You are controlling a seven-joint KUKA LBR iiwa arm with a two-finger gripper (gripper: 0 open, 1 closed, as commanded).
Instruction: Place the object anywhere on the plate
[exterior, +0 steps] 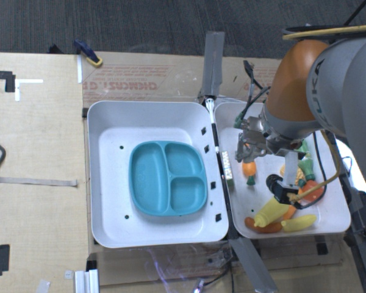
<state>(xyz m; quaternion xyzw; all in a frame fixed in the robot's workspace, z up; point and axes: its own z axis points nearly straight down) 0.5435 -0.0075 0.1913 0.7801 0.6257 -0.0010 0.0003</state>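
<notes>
**Orange piece at the fingertips, right bin**

Orange toy carrot (249, 170) sits just below the gripper (246, 151); whether the fingers clamp it, I cannot tell. Left of them, the teal plate (168, 178) lies well apart.

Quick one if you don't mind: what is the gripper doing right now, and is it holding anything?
Gripper: over the right bin, just above a small orange toy; open or closed cannot be told.

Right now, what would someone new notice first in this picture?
Probably the grey arm with its orange band, reaching in from the right over the right bin, where bright toy foods are piled near the front. Next, the teal plate with three compartments, lying alone in the left bin.
</notes>
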